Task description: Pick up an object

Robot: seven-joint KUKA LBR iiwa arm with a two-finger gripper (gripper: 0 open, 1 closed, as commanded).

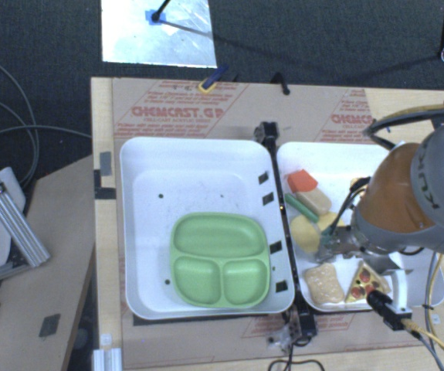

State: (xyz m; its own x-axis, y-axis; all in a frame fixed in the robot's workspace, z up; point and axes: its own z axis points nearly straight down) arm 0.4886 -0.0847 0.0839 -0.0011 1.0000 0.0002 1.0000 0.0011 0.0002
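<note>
The right bin (337, 154) holds several toy foods: an orange-red block (302, 181), a green and cream bar (309, 203), a pale yellow rounded piece (306, 233), a beige bread slice (323, 284) and a pizza slice (363, 284). My gripper (337, 240) reaches down from the right, over the middle of this bin, just right of the yellow piece and above the bread slice. The arm's grey body and orange band (395, 195) cover the bin's right half.
The left bin (198, 157) holds a green three-compartment plate (220, 259) near its front. A black divider bar (277, 207) runs between the two bins. Cardboard lies under the bins, and cables trail at the front right.
</note>
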